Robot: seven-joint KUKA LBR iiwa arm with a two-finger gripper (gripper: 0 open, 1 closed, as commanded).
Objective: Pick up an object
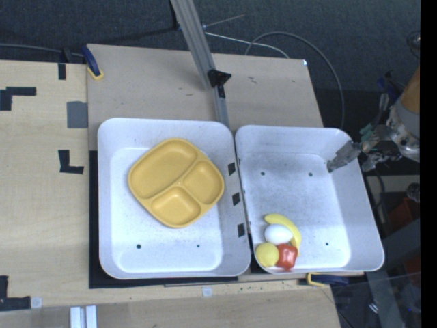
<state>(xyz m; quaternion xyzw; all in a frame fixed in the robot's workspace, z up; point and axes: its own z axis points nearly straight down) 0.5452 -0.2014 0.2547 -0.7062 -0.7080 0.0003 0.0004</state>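
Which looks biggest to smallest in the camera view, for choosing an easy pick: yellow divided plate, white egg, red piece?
1. Yellow divided plate, far the largest.
2. White egg.
3. Red piece, close to the egg, partly hidden, so unsure.

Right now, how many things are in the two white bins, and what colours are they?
Yellow: 3 (divided tray in the left bin; curved banana-like piece and round ball in the right bin)
White: 1 (egg-shaped piece)
Red: 1 (small block)
Total: 5
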